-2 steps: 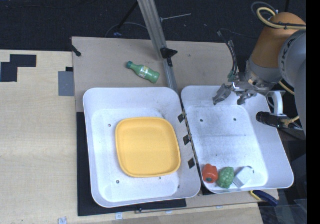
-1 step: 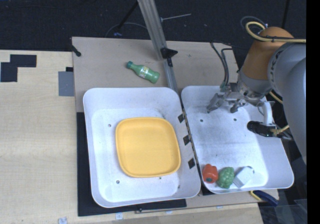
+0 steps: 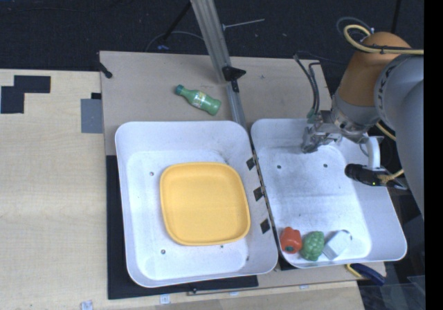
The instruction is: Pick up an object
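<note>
The gripper (image 3: 315, 140) was seen low over the right bin's (image 3: 311, 191) far edge; whether it was released or clenched could not be told. The nearest objects, a red pepper (image 3: 291, 239) and green vegetable (image 3: 313, 245), lay well apart toward the near edge.

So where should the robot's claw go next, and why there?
Probably toward the near corner of the right bin. The gripper hangs over that bin's far end, above bare floor, while the red pepper, the green toy and the white block all sit huddled in that near corner.
</note>
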Motion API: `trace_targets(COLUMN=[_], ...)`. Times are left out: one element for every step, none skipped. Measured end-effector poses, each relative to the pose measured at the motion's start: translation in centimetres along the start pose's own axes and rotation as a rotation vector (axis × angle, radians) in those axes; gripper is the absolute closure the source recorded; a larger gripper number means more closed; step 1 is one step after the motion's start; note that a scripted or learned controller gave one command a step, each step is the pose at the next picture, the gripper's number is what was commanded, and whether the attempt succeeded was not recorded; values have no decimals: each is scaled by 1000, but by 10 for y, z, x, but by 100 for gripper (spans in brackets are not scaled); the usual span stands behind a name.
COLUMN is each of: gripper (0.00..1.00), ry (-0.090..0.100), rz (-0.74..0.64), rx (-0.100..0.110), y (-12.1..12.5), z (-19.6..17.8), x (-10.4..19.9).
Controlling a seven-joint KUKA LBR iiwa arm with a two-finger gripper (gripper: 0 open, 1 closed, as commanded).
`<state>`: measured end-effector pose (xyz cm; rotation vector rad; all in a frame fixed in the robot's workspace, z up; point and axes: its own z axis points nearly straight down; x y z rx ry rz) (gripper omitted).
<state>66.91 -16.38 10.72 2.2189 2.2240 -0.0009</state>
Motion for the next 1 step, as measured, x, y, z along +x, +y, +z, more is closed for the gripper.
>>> trace_targets(gripper=[100], ry=[0], rz=[2], rx=[-4], y=[-1], z=[-43], x=[-4])
